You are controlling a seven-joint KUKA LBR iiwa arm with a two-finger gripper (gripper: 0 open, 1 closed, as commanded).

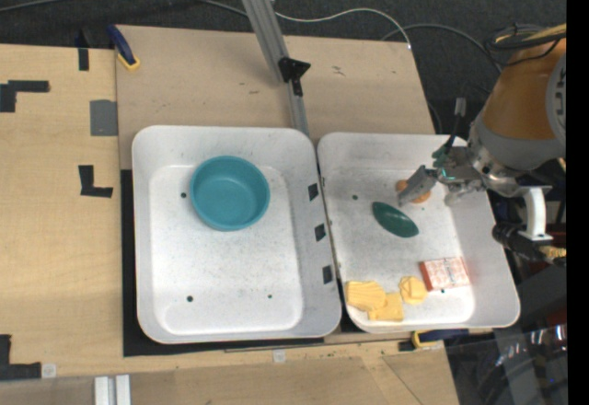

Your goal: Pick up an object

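Over the right bin [479, 237], the hand [425, 184] touches a small orange object [414, 191]; grip state unclear.

On the desk [212, 81], a bowl [230, 192] sits in the left bin [156, 302]. My end effector [433, 180] hangs over the right bin [492, 288], with a leaf-shaped piece [396, 219] just left and a packet [444, 273] nearer the front.

dark green oval object [396, 219] lies flat mid right bin; small orange piece [416, 193] just beyond it.

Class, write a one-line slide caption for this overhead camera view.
Gripper over the right bin by an orange piece and green object; teal bowl in the left bin.
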